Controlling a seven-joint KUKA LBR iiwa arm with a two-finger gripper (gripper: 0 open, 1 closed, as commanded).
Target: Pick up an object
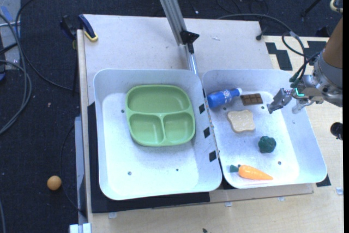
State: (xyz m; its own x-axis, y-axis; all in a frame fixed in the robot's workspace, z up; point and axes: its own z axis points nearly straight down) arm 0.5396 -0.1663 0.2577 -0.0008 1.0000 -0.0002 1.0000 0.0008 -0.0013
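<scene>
The right bin holds a blue bottle lying on its side, a brown chocolate bar, a slice of bread, a dark green lump and an orange carrot. My gripper hovers over the bin's upper right part, just right of the chocolate bar. It is open, its fingers spread, and nothing sits between them.
A green divided plate lies in the left bin. A slanted metal pole comes down to the bins' shared back edge. An orange ball rests on the floor at the left.
</scene>
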